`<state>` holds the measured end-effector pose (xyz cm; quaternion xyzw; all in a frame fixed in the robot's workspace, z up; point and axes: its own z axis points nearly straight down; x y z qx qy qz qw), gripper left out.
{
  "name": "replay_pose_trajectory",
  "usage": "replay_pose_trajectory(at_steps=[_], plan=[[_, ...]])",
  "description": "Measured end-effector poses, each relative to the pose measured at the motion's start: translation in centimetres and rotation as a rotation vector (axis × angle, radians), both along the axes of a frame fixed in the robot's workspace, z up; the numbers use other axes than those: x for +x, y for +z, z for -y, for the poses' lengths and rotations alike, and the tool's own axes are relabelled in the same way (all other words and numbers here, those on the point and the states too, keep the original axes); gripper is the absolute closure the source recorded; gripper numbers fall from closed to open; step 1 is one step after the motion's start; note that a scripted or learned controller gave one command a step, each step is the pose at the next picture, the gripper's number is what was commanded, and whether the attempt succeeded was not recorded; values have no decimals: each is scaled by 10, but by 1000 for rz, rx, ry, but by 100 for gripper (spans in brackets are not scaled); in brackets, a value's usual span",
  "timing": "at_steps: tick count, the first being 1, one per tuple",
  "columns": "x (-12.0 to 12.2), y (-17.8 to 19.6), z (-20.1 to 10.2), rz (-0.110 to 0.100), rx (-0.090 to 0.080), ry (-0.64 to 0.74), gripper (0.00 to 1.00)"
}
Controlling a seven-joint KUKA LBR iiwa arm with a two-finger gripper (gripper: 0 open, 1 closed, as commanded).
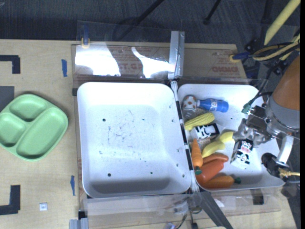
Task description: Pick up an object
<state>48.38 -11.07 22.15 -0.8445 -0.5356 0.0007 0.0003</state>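
White right bin (pixel 224 90) crowded with toys: blue bottle (pixel 213 105), corn (pixel 199 120), banana (pixel 218 144), carrots (pixel 213 167). Gripper (pixel 245 144) low at right, seemingly clenched on black-and-white cow toy (pixel 244 153) between fingers. Likely grasp step, just beside banana. Next: straight lift, grip kept firm, clear of bin wall.

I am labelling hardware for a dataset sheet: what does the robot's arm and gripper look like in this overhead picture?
The arm is grey with a broad orange band above the wrist. Below it sits a blocky grey metal wrist section, and the two-finger gripper hangs from that, dark with some black and white at its tip. Yellow and dark cables loop beside the arm near the upper right. I can read no markings on it.
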Motion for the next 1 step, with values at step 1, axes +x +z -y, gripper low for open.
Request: replay_pose_trajectory(at_steps=[1], plan=[[-4, 7, -19, -1, 2, 296, 100]])
